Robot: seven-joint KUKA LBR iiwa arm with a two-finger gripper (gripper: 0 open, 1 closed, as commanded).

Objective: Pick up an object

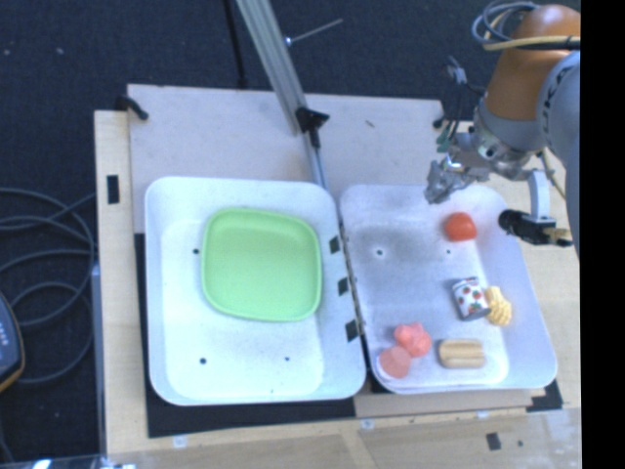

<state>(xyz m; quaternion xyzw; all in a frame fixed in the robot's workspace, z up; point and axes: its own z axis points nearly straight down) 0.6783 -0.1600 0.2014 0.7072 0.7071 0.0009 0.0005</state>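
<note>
Nearest the camera in the right bin [527, 360] there's a tan bun-shaped hot dog [461, 353], with a flat pink disc [395, 362] at its 9 o'clock and a lumpy pink blob [414, 338] touching that disc. A bit further back sits a white cube with red spots [470, 298], with a bumpy yellow corn-like piece [499, 307] right against it at 3 o'clock. Further still is a smooth, round orange-red tomato [460, 227]. Over in the left bin [176, 360] lies a glossy green square plate [262, 264] with rounded corners. My gripper [441, 186] hangs at the tomato's 11 o'clock, near the bin's far edge, holding nothing; honestly can't tell how my jaws are set.
</note>
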